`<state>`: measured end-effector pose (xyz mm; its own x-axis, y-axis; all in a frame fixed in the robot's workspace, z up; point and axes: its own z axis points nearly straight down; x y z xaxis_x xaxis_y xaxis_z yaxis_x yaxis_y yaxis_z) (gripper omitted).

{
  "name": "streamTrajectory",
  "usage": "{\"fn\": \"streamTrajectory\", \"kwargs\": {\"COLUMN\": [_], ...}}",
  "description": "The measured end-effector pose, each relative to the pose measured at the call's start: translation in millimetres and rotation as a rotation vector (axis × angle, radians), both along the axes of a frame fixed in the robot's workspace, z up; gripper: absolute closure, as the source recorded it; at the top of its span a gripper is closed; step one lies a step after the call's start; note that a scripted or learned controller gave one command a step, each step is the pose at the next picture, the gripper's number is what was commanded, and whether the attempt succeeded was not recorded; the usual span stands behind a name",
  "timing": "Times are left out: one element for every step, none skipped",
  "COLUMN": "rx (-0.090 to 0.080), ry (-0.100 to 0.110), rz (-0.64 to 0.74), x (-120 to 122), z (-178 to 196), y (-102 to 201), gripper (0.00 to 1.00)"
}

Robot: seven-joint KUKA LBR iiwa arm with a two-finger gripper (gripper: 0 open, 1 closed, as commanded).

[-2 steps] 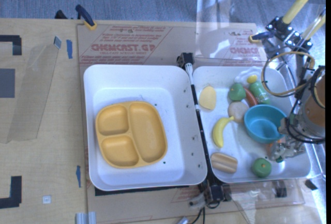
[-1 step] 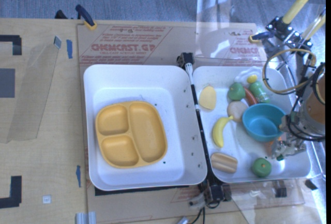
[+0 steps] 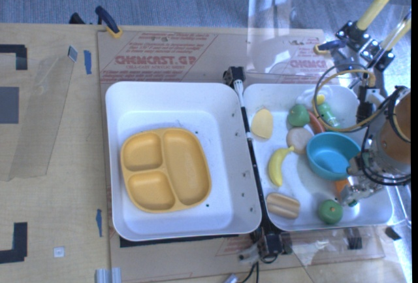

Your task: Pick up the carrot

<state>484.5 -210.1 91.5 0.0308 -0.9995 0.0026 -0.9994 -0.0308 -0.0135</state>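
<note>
The tabletop (image 3: pixel 46 144) carries two shallow white bins side by side. The left bin (image 3: pixel 130 105) holds a yellow divided tray (image 3: pixel 165 168); the right bin (image 3: pixel 379 213) holds the clutter of toy food, and the arm (image 3: pixel 398 138) comes in over its right side.

Within the right bin, a blue bowl (image 3: pixel 331 153) sits near the middle-right, a yellow banana (image 3: pixel 279 165) lies to its left, and a bread-like piece (image 3: pixel 283 205) rests near the front edge. A green round piece (image 3: pixel 330 211) sits at the front right, another green piece (image 3: pixel 298 116) toward the back.

The hand (image 3: pixel 356 189) is low over the front right corner, just beside the bowl. Whether it is apart or together cannot be told; cables and the wrist cover it.

The carrot (image 3: pixel 341 186) appears to be the small orange sliver showing just below the bowl's rim, touching or almost touching the hand on its left side. Only a short bit shows, so its long axis is uncertain. Another thin orange-red strip (image 3: pixel 316 122) lies farther back beside the green piece, slanting toward the bowl. If the near sliver is the carrot, the coming move is only a small shift left and down.
</note>
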Motion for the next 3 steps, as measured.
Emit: {"fn": "streamTrajectory", "kwargs": {"rx": [-0.010,-0.013,-0.009], "ry": [0.000,0.004,0.001], "rz": [0.307,0.450,0.447], "x": [0,-1,0], "z": [0,0,10], "y": [13,32,34], "gripper": [1.00,1.00,1.00]}}
